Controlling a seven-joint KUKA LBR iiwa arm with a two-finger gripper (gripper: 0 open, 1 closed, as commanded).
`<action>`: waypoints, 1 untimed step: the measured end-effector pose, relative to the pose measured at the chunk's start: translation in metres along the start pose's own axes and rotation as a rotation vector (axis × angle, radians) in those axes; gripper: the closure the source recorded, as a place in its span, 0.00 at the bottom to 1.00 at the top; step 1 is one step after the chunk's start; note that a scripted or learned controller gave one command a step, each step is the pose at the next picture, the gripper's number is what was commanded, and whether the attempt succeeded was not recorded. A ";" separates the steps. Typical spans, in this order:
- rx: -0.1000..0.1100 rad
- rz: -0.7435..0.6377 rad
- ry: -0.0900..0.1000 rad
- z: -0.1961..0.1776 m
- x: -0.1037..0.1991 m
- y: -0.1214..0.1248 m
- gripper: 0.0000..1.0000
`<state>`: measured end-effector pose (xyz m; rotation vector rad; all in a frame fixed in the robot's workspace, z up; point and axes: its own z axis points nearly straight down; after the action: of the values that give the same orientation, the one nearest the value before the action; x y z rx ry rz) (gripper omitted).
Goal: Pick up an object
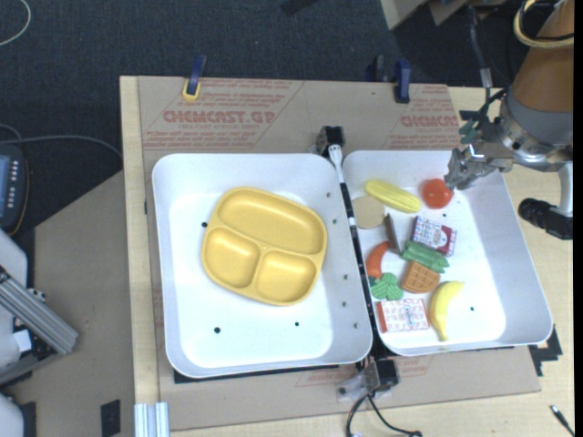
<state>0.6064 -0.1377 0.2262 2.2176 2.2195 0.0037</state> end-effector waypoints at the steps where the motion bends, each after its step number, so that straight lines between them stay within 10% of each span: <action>1: 0.005 -0.004 0.003 0.002 0.043 0.004 1.00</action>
<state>0.6102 -0.0944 0.2238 2.2168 2.2278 0.0010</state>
